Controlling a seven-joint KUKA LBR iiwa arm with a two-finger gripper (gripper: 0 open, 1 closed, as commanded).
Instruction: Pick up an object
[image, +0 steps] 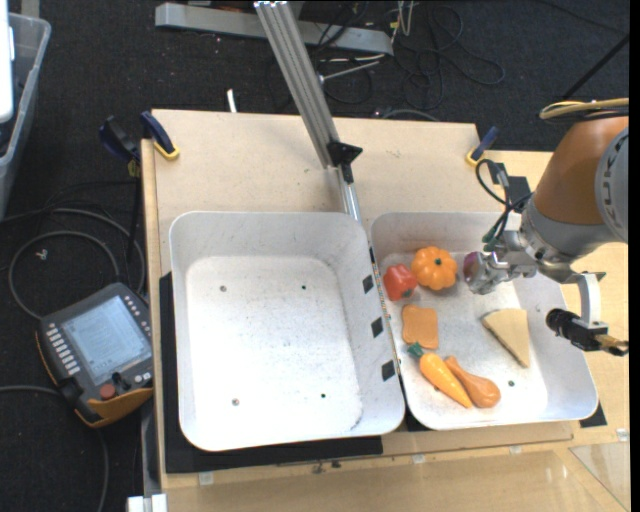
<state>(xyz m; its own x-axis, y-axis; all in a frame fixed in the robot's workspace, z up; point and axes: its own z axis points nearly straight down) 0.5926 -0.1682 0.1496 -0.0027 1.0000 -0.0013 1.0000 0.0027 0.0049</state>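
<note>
Gripper low in right bin, beside small pumpkin, likely lining up grasp; finger state: cannot tell.

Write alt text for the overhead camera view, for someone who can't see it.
A grey robot arm reaches from the right, its gripper low over the right bin, beside an orange pumpkin. That bin also holds a red pepper, an orange slice, a carrot and a pale wedge.

Bins: white, matt plastic, finely speckled. Surface: pale unfinished wood, matt. Toy pumpkin, carrot: smooth, glossy plastic. Gripper: bare shiny metal.
</note>
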